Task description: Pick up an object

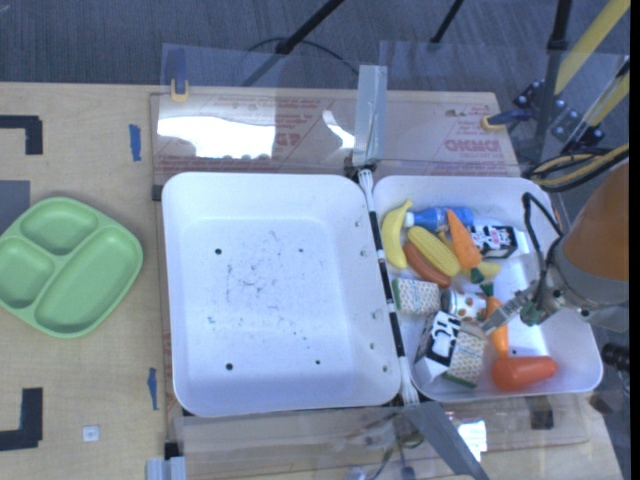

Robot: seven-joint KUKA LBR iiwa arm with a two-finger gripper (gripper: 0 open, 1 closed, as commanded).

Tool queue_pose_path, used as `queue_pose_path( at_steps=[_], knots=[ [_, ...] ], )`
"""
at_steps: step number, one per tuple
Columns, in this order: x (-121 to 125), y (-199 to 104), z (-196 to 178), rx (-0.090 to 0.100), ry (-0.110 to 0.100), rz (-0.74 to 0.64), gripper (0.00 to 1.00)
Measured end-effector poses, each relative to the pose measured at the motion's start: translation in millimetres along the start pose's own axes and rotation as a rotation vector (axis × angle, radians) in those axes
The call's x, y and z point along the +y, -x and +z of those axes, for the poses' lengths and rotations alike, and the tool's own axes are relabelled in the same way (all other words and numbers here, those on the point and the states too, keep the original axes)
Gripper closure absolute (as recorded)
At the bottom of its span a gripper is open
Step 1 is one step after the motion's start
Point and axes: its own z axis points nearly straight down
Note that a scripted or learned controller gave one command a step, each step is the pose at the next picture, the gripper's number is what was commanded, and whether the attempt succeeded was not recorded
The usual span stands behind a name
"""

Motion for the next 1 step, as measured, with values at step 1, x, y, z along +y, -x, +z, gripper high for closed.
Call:
queue_pose_path(
  at_steps=[1],
  knots=[
    [3.9,-22.3,-134.3,0.008,-0.018,0.479,1.0]
  ],
)
